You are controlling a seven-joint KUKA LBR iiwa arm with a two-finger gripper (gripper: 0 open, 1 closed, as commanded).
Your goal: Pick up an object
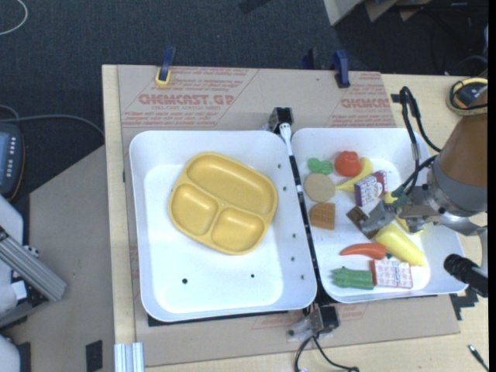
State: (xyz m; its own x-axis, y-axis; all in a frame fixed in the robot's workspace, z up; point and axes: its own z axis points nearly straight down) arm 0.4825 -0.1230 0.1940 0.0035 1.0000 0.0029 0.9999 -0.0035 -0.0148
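The right bin (338, 136) holds several toy foods. My gripper (374, 218) hangs low over its middle, reaching in from the right under the grey wrist and orange band. It sits just below a purple box (370, 187) and just above a yellow pepper-shaped piece (404, 245). A red chili (363, 249) lies right under it. To its left are a brown square (322, 215) and a tan disc (318, 187). Nothing shows as lifted.
Further back in the right bin lie a green piece (318, 165) and a red tomato (348, 163). At its front lie a green vegetable (353, 278) and a red-and-white box (392, 273). The left bin (152, 231) holds a yellow divided plate (223, 202).
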